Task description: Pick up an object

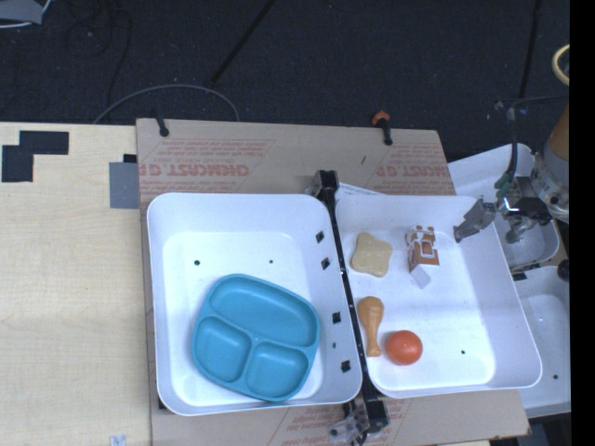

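Your blue tray [256, 337] lies in the left bin [177, 216]. Tomato [403, 347], drumstick [371, 323], bread [372, 255] and small box [423, 246] sit in the right bin [502, 328]. Your end effector [476, 219] hangs over its far right edge, fingers spread, holding nothing.

Arm [558, 161] seen in part at the right edge. A patch of orange band [559, 136] is seen at the top, cut off by the frame. Below it a pale grey to white rounded wrist body [552, 182] is noted. Dark metal brackets and fittings are clustered around the gripper [483, 216], blurred in detail. One grey, flat, angled finger [472, 221] is made out, pointing lower left. A thin dark cable [511, 161] is run upward from the gripper mount; a further black cable [532, 45] is seen rising above it. Screws and markings cannot be told.
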`<state>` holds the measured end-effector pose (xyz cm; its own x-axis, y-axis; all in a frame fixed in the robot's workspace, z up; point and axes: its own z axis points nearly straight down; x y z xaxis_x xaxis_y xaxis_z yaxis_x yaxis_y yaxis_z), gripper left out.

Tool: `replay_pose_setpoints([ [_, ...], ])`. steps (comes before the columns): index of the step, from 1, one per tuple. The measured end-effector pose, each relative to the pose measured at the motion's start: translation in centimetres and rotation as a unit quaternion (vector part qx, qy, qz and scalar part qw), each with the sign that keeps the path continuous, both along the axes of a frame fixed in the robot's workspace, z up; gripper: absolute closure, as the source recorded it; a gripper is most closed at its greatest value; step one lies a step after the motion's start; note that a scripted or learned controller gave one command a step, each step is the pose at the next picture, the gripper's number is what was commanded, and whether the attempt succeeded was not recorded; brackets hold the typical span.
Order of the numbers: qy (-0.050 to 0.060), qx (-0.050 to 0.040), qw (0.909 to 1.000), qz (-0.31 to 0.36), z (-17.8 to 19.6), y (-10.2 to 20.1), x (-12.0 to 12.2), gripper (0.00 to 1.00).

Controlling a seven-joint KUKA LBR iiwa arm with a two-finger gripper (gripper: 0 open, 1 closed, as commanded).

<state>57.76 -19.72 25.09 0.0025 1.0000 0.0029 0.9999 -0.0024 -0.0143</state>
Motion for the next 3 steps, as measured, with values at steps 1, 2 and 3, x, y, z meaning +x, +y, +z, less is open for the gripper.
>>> replay_pose_setpoints([
  [1,-0.007,-0.0015,1.0000,0.001,0.8,0.0,0.2,0.00],
  [2,-0.004,-0.0008,1.0000,0.001,-4.2,-0.3,1.0,0.00],
  [3,-0.004,-0.0007,1.0000,0.001,-8.6,0.2,0.9,0.00],
])
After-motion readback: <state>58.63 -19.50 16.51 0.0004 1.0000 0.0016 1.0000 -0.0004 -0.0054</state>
